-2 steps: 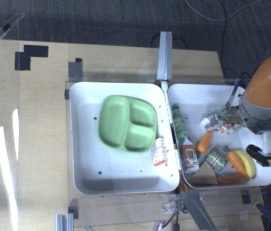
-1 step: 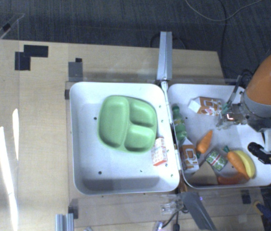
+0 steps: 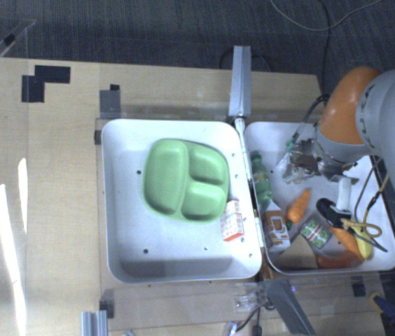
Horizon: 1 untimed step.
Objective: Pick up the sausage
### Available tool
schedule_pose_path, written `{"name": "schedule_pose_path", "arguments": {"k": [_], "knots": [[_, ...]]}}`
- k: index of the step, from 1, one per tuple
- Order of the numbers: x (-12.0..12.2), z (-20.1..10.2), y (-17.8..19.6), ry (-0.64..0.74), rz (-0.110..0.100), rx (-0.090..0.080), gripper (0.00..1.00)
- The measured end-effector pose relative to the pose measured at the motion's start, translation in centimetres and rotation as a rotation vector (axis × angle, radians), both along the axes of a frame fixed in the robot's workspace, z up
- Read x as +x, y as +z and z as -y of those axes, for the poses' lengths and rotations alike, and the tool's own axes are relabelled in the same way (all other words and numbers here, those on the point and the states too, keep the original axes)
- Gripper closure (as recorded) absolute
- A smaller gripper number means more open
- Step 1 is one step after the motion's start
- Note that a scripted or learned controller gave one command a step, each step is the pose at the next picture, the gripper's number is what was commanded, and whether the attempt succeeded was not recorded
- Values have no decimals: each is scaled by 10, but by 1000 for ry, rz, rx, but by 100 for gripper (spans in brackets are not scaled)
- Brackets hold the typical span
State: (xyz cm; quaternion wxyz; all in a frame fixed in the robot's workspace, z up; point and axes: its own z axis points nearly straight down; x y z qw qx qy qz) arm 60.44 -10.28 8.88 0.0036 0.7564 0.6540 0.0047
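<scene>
The sausage, a reddish-brown link, lies along the near wall of the right bin, partly under an orange carrot. My gripper hangs over the back middle of that bin, well behind the sausage and to its left. It sits just above a second carrot. The grey arm with its orange band reaches in from the right.
The right bin also holds a green bottle, a brown packet, a green can and a yellow banana. In the left bin sit a green divided plate and a small red-and-white carton.
</scene>
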Motion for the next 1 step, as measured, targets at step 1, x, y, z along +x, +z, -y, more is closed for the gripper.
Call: {"name": "schedule_pose_path", "arguments": {"k": [1], "knots": [[-1, 2, -1, -2, -2, -2, 0]]}}
